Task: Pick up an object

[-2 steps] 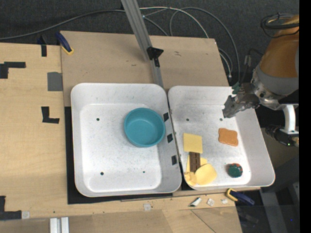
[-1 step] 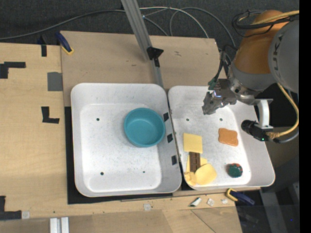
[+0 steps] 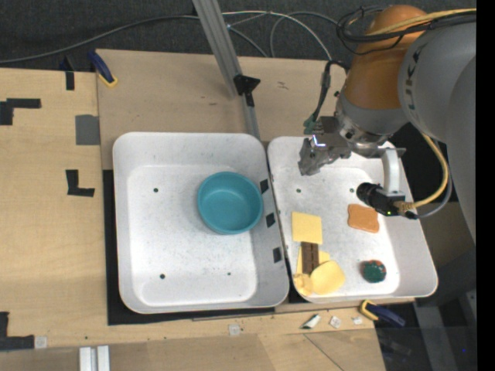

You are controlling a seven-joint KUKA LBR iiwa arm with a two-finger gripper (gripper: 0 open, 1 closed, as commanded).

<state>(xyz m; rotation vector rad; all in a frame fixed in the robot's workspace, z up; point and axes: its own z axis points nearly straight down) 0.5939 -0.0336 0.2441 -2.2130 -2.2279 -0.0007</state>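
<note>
Grey jaws point(image 3: 312, 161), grip state unclear, hover over the unlabelled right bin point(image 3: 402, 284).

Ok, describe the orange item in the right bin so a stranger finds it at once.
Start at the right bin, the one under the arm. Near its right wall lies the orange piece, flat and roughly square. The yellow pieces sit further left, and the small dark green ball lies below it.
</note>
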